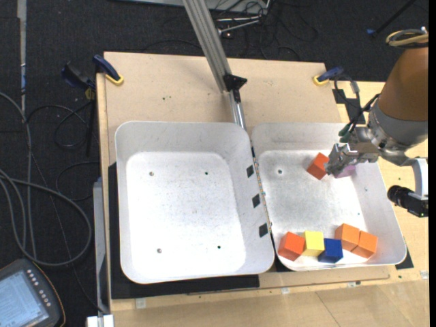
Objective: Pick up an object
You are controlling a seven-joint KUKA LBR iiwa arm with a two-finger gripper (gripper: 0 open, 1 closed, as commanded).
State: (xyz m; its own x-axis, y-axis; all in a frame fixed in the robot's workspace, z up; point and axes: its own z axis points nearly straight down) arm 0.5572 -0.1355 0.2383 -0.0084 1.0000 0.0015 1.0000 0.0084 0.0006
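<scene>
The tabletop (204,87) carries two white bins, the left bin (180,196) and the right bin (327,203), with the arm (405,94) reaching over the right one. Its hand (338,161) is low in that bin's upper part, touching an orange block (317,166) and a purple piece (347,170); how far open it is, I cannot tell. Along the near wall sit orange, yellow, blue and two more orange blocks (327,244).

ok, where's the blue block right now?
The small blue cube sits in the right white bin, along its near edge, between the yellow cube and the orange cubes on the right.
</scene>
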